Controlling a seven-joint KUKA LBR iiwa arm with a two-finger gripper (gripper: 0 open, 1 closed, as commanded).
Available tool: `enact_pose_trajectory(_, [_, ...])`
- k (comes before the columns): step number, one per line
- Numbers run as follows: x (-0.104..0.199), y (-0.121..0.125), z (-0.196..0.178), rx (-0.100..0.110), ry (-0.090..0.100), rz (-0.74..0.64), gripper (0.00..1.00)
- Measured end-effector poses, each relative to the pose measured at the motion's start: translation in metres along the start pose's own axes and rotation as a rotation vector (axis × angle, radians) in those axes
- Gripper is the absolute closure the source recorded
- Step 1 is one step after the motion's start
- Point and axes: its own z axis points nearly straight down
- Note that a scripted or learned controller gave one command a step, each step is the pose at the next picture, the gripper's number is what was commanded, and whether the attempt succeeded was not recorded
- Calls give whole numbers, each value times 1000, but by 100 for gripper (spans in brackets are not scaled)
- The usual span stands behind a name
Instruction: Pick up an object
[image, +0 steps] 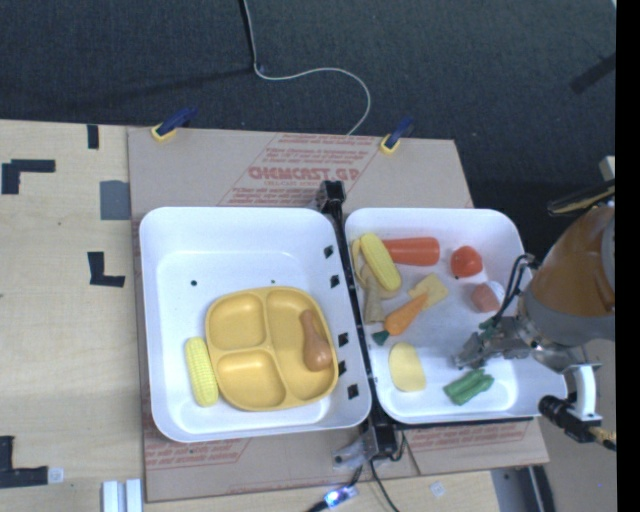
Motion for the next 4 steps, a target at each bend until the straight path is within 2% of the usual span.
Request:
enact_pose_trajectory(1, [-5,1,-41,-9,-4,1,100])
enact_pose_trajectory(2, [-7,2,-101,-11,-5,0,100])
enact_pose_trajectory(3, [-6,3,-126,-9,-4,0,100])
enact_pose_trajectory(4, [37,35,-114,-6,-2,-5,100])
